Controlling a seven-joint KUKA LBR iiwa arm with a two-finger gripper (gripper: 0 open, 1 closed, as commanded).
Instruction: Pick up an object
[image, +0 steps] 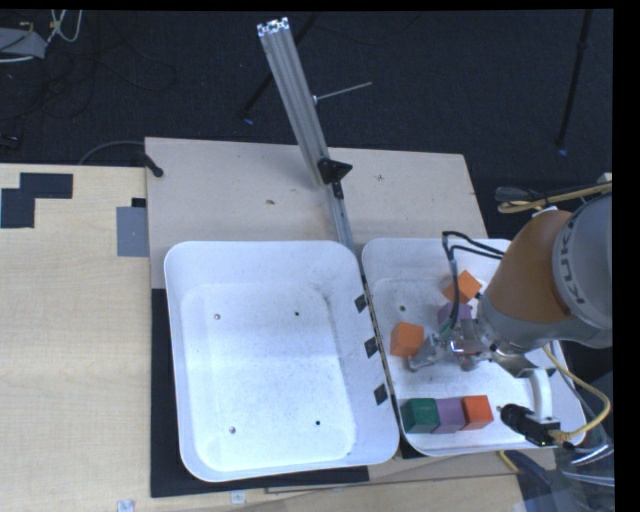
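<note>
My gripper (441, 355) is low inside the right bin (392, 266), just right of an orange block (406, 338) that lies beside it near the bin's left wall. A second orange block (465, 287) sits tilted farther back, partly hidden by the arm. A small purple piece (445, 315) peeks out beside the wrist. Along the bin's front edge stand a green block (421, 413), a purple block (450, 412) and an orange block (477, 410) in a row. I see nothing held.
The left bin (262, 355) adjoins the right one, joined by black clips (371, 346). A slanted aluminium bar (303, 120) rises behind the bins. Cables (560, 395) hang at the right bin's front right corner.
</note>
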